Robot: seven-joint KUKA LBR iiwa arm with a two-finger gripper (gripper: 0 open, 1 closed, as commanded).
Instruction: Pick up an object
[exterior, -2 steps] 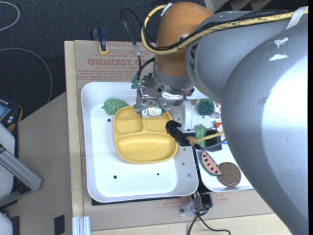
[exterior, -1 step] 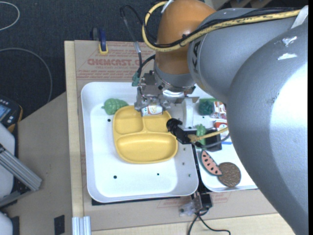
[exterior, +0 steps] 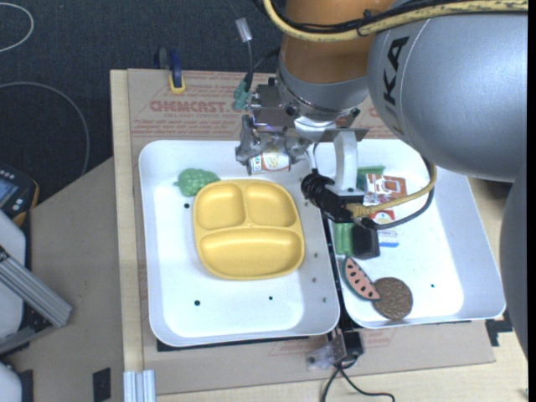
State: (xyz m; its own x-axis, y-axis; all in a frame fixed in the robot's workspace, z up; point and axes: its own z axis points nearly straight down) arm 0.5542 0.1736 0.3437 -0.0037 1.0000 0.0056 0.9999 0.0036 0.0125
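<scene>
While the gripper [exterior: 270, 153] hangs low over the far edge of the left bin [exterior: 159, 249], a small labelled can [exterior: 273, 162] sits right at its tip; whether it grips the can cannot be told. Just nearer lies a yellow divided plate [exterior: 248, 228], a green leafy toy [exterior: 197, 181] touching its left corner. In the right bin [exterior: 469, 249] are a watermelon slice [exterior: 360, 278] and a brown cookie [exterior: 392, 297].

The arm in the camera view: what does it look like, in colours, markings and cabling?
The arm is bulky, rounded and matte grey, with a glossy orange band above the wrist and dark KUKA lettering on the grey shell. Yellow-and-black cables loop across it. The end effector is a cluttered silver metal assembly with small wires.
</scene>
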